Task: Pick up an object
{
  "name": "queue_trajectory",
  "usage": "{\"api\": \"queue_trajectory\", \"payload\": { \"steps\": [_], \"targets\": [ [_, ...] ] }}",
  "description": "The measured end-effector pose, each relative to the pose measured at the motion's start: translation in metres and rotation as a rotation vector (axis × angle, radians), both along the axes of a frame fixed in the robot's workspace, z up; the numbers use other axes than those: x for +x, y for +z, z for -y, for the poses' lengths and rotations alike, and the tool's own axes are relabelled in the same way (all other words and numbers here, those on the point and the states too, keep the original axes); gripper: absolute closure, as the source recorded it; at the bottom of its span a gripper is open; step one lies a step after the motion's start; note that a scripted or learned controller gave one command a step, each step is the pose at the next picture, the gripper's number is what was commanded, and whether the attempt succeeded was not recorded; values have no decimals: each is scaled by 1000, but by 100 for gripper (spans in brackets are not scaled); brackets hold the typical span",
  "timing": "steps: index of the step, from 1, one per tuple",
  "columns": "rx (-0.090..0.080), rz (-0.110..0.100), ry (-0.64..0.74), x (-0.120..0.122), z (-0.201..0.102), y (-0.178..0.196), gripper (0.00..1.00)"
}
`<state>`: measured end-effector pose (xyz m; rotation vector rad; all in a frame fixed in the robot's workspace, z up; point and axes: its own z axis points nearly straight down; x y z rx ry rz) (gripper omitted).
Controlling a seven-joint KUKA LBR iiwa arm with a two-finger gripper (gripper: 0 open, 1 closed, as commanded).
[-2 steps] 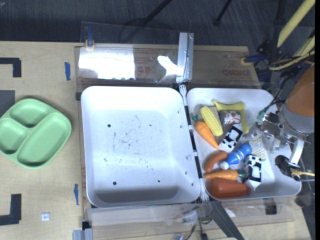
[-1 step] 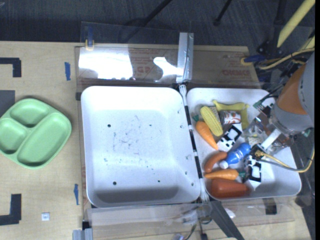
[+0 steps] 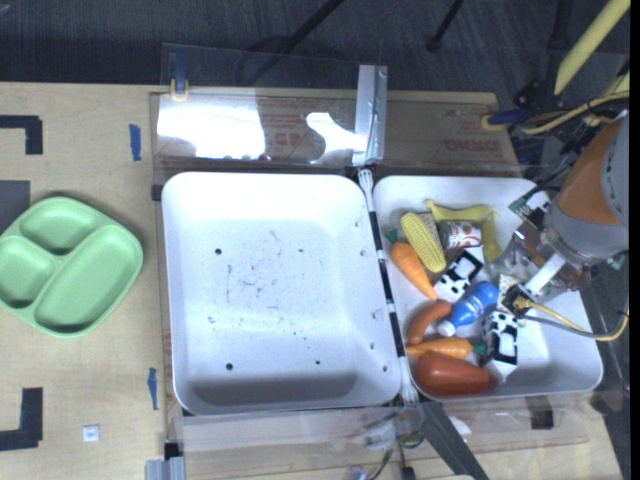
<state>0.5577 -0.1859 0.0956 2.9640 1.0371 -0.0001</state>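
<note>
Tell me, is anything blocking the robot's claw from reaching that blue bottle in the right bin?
Nothing visible does. The gripper hangs just right of the blue bottle, which lies on top of the pile. Crowded close around it are a black-and-white toy and carrots.

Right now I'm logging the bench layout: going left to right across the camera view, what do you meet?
Green divided plate → left white bin → carrot → blue bottle → the arm's hand, over the right white bin.

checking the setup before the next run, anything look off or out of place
Only that the toy food is heaped in a jumble in the right bin, under the gripper. Nothing looks spilled or broken.
</note>
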Motion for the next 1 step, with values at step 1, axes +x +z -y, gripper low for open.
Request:
{"api": "queue_trajectory", "payload": {
  "steps": [1],
  "targets": [
    [2,-2,122,57,-5,118,100]
  ]
}}
